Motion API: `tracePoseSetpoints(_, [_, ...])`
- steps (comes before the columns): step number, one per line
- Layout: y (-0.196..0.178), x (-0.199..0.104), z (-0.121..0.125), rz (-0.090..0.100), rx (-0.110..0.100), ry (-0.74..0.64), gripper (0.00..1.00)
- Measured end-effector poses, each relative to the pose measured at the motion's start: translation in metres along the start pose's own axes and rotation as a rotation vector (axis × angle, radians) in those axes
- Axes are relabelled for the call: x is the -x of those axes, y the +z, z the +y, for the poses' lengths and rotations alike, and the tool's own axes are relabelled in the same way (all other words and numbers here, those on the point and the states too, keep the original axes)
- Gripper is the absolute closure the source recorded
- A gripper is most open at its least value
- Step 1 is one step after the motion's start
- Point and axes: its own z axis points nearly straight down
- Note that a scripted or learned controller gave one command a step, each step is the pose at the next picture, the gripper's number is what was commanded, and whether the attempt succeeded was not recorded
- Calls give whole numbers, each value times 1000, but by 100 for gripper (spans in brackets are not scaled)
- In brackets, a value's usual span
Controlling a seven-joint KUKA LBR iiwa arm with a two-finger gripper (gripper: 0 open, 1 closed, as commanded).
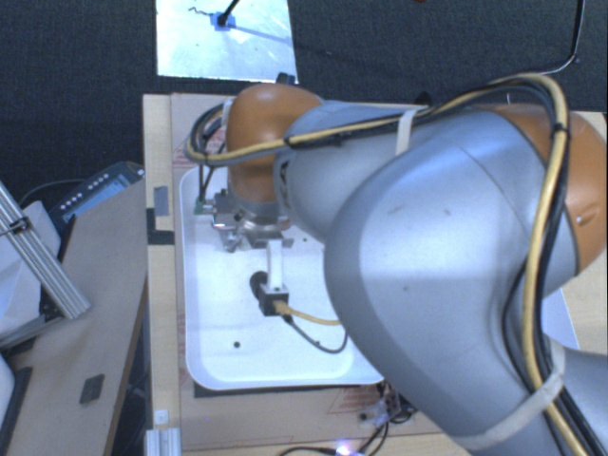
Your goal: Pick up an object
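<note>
Grey arm [446,283] hangs over white bin [228,359]; gripper [237,236] state cannot be told.

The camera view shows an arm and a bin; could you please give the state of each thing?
Grey arm with orange band: reaching from the right across the bench.
Shallow white bin: flat on the bench, partly covered by the arm.
Two-finger gripper: low over the bin, grip unclear.
Small dark speck: lying on bin floor.
</note>
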Motion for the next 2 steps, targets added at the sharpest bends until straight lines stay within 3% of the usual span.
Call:
tracePoseSetpoints(1, [-2,0,56,3,9,-4,100])
tracePoseSetpoints(2, [0,0,13,0,0,0,100])
